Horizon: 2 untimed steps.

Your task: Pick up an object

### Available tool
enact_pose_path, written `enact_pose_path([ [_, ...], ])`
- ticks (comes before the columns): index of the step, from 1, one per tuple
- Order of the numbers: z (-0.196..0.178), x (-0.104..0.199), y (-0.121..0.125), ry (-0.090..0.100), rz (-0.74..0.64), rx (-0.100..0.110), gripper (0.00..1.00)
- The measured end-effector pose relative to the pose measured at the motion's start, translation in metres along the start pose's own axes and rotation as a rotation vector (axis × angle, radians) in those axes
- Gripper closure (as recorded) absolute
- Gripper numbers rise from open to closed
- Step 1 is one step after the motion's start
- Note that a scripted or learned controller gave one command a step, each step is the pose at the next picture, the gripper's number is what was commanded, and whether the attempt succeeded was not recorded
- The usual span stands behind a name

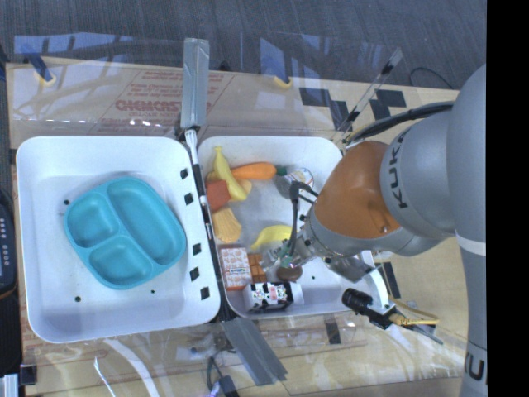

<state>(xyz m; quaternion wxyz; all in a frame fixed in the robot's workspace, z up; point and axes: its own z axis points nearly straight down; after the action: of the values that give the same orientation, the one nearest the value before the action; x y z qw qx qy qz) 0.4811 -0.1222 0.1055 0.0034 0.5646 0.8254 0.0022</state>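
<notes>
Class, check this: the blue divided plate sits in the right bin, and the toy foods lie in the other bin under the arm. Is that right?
Not quite. The camera view shows the blue divided plate in the left bin, not the right. The toy foods, such as the carrot, do lie in the other bin under the arm.

The grey KUKA arm (438, 172) reaches in from the right, its orange band (355, 193) bulging above the wrist. The wrist tips downward and leftward, and the gripper (287, 265) hangs low at its end, a black cable looping along it.
</notes>
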Motion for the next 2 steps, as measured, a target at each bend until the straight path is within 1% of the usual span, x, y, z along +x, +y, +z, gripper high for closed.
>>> enact_pose_path([
  [1,0.012,0.012,0.026,0.0,0.208,0.004,1.0],
  [2,-0.016,-0.029,0.042,0.002,0.246,0.008,1.0],
])
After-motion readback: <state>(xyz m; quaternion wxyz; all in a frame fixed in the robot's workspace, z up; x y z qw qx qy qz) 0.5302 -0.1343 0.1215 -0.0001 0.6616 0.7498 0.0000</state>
